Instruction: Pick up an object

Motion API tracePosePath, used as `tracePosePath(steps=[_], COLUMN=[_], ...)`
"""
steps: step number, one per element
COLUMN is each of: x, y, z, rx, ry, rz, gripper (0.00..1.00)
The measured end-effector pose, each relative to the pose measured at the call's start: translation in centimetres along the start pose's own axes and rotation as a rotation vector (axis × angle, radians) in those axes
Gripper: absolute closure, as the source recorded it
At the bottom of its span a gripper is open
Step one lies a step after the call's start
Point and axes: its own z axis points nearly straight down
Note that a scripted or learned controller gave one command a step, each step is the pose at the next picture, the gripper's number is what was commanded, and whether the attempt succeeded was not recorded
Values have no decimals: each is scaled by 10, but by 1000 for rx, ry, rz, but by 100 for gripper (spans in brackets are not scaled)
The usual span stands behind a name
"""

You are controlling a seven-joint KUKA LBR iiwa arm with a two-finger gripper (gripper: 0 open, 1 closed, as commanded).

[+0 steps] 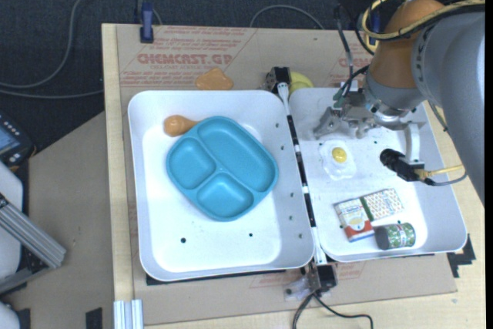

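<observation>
If you start at the left and hang everything off the blue plate (pixel 222 166), it's pretty easy to lay out. That plate is the divided kind with three sections, and it lies flat in the left bin (pixel 146 189), roughly mid-bin. A tan drumstick (pixel 179 124) is tucked right up against the plate's upper left edge, in the same bin. Beyond the plate's far edge, outside the bin on the bare board (pixel 119 166), there's a small orange lump (pixel 213 79).

Farther right and still behind the plate's far edge, a yellow thing (pixel 299 81) sits near where the two bins meet. It's half hidden, so I can't tell what it is.

To the right of the plate, over in the right bin (pixel 431 204), a toy fried egg (pixel 337 158) lies about level with the plate's middle. The gripper (pixel 344 129) is just behind the egg, on the far side from the camera, with its fingers spread apart and nothing between them. I can't tell if it touches the egg.

Right of the plate again, but nearer the front than its lower rim, there's a flat packet (pixel 368 212) with red and green print. A small dark can (pixel 397 235) is touching its lower right corner.

The grey arm (pixel 454 50) is farthest right of the plate.
</observation>
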Motion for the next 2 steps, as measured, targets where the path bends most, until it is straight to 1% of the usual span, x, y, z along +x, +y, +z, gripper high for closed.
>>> tracePosePath(steps=[1,2], x=[5,4], y=[-30,-26], z=[11,-2], rx=[5,-5], ry=[3,0], rz=[3,2], gripper=[0,100])
